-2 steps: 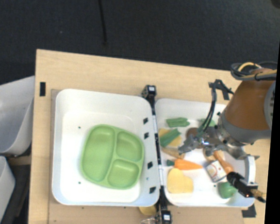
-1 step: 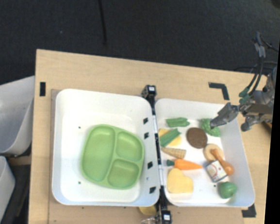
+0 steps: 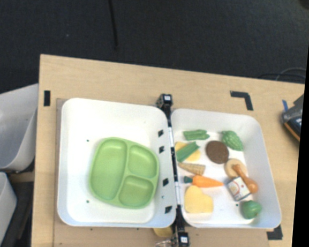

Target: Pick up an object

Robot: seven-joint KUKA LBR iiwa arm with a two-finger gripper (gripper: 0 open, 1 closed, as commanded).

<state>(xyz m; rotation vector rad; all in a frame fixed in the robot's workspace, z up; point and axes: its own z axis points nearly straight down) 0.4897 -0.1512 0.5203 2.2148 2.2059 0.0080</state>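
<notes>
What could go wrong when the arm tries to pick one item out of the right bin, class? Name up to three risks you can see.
1. The carrot lies touching the yellow heart-shaped piece and the cone wedge, so a grasp may catch or shove a neighbour.
2. The small can lies tilted against the wooden spoon and might roll or slip.
3. The yellow piece and green pod sit close to the divider between the bins, which may block the gripper.

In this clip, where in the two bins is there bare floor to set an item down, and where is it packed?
Left bin: bare strips surround the green divided plate, widest above it and along its left. Right bin: crowded mid-floor from the brown disc to the carrot; bare floor lies along the upper right wall.
</notes>
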